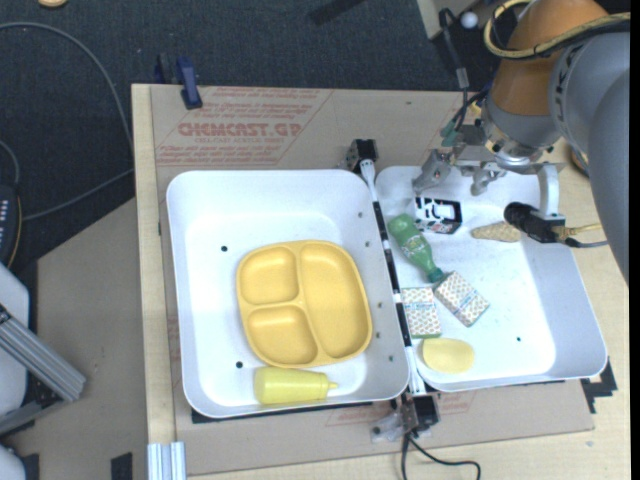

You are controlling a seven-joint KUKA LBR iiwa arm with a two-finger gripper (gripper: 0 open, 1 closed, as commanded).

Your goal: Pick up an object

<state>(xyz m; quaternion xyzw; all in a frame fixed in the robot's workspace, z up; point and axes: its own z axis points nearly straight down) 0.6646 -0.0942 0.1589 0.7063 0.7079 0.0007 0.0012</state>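
As the grey arm reaches in from the right, the desk carries two shallow white bins side by side, their inner edges touching.

The left bin holds a yellow divided plate with three compartments, lying flat near the bin's middle. A yellow squeeze bottle lies on its side along the near edge of this bin, just beside the plate's near rim.

The right bin holds the smaller items:
- A green bottle lies on its side close to the bin's left edge, tilted toward the bin's middle.
- A patterned box lies just beside the bottle's near end.
- A second patterned box lies against the left edge, touching or nearly touching the first.
- A pale yellow oval piece lies near the near-left corner, just below the two boxes.
- A tan cone-shaped piece lies toward the far edge, right of the middle.
- A small black-and-white item lies near the far-left corner, just beyond the green bottle.

The end effector stands over the far edge of the right bin, near the far-left corner, close above the black-and-white item. Its fingers are spread apart, with nothing between them. Every item lies in its bin.
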